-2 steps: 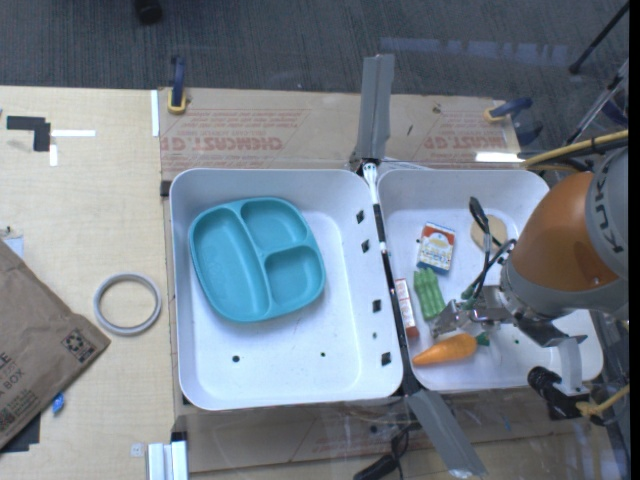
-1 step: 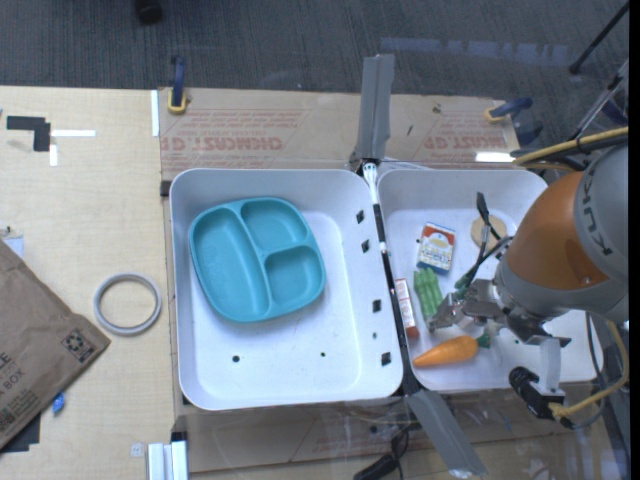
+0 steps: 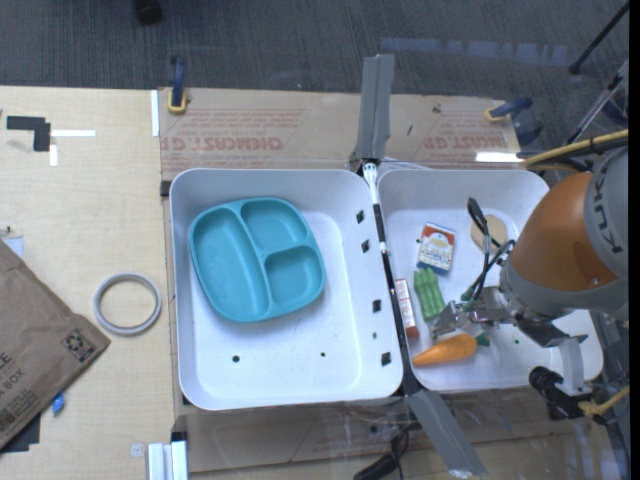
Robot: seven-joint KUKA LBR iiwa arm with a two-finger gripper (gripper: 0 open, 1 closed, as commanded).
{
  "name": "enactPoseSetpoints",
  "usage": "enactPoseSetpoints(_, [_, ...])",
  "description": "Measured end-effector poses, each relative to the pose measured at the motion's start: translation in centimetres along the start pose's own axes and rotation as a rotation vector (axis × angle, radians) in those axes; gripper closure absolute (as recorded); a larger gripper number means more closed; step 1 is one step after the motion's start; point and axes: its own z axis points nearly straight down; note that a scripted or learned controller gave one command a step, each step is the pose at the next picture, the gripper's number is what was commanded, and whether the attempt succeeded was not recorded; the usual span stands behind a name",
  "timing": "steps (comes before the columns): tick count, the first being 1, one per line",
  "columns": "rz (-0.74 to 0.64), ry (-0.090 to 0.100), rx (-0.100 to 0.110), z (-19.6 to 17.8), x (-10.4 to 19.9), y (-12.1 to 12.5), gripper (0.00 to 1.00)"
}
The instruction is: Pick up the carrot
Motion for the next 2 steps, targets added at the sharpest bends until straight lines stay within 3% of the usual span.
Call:
enactPoseSetpoints(1, [0.272, -0.001, -0.002, -0.02, 0.92, 0.09, 0.0])
enactPoseSetpoints(2, [0.212, -0.001, 0.0, -0.01, 0.39, 0.02, 0.0])
